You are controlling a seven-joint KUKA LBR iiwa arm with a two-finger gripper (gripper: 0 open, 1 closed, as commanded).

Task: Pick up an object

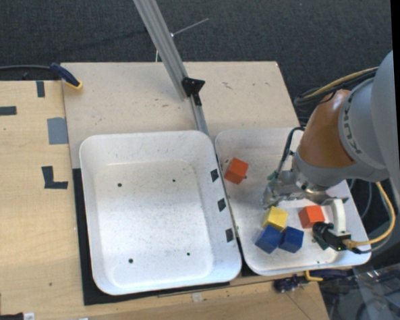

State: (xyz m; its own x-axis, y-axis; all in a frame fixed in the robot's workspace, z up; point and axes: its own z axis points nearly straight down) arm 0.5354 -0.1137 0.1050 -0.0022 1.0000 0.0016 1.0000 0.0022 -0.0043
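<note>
Dark carpet rings a pale wooden bench [148,91], and on it we see two shallow white bins side by side: the left bin [94,196] fills the middle of the frame and the right bin [253,142] sits at centre right. All the candidate objects lie in the right bin. An orange cube [236,170] rests alone toward its upper left, well apart from the others. Lower down, a yellow cube [276,218] sits touching two blue cubes [279,240] that are pressed together, and a second orange block [312,215] lies just beside them to the right. Our gripper [277,189] hangs over the middle of this bin, just above the yellow cube; from this slanted view we cannot tell how its tips are set, and nothing is seen held between them. We judge these cubes to be small, light and rigid, likely wood or plastic, with flat smooth faces that could slip if pinched off-centre. We would take one across two opposite flat faces, squarely at mid-height. We think the lone orange cube offers the cleanest approach, since the yellow one has neighbours crowding its lower sides, leaving little room.
</note>
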